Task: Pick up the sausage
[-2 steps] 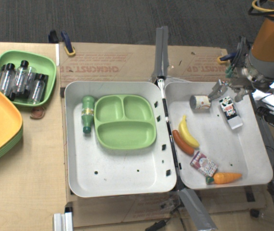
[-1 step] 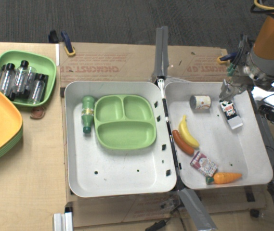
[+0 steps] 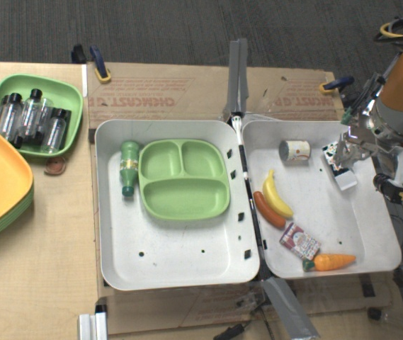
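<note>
The gripper (image 3: 343,163) hangs over the upper right part of the right bin (image 3: 371,257), near its far right wall, and whether it is spread or pressed together cannot be told from this angle; nothing shows in its grasp. The sausage (image 3: 270,210), reddish brown, lies on the floor of that same bin close to its left wall, so it sits to the gripper's lower left in the view, well apart from it. Its long axis runs diagonally, from upper left down to lower right, and a banana (image 3: 277,196) lies touching it along its upper right flank on nearly the same line. A small cylindrical can (image 3: 295,150) rests between the gripper and the banana, further up. Below the sausage are 2 more things: a printed packet (image 3: 299,241) and a carrot (image 3: 331,262). The left bin (image 3: 116,261) holds a green divided tray (image 3: 184,178) and a green bottle (image 3: 129,167).
</note>
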Tool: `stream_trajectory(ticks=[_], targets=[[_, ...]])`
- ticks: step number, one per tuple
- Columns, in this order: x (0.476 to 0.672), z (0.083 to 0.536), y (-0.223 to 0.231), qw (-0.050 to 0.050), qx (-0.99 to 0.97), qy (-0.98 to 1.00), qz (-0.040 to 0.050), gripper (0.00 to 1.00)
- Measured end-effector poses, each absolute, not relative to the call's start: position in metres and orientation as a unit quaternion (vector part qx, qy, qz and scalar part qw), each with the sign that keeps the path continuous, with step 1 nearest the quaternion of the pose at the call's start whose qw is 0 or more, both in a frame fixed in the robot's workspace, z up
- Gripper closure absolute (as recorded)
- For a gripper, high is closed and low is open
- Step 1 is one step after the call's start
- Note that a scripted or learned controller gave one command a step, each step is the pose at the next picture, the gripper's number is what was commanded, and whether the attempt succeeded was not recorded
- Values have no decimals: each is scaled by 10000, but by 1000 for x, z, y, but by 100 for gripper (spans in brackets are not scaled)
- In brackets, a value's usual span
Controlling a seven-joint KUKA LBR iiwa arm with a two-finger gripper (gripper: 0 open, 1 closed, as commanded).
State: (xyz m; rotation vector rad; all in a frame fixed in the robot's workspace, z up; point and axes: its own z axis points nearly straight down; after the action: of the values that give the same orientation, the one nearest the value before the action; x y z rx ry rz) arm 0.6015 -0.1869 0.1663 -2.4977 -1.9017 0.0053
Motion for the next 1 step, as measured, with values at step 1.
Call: stream_trajectory(ticks=[1], targets=[[558, 159, -205, 16, -9084, -4180, 24, 100]])
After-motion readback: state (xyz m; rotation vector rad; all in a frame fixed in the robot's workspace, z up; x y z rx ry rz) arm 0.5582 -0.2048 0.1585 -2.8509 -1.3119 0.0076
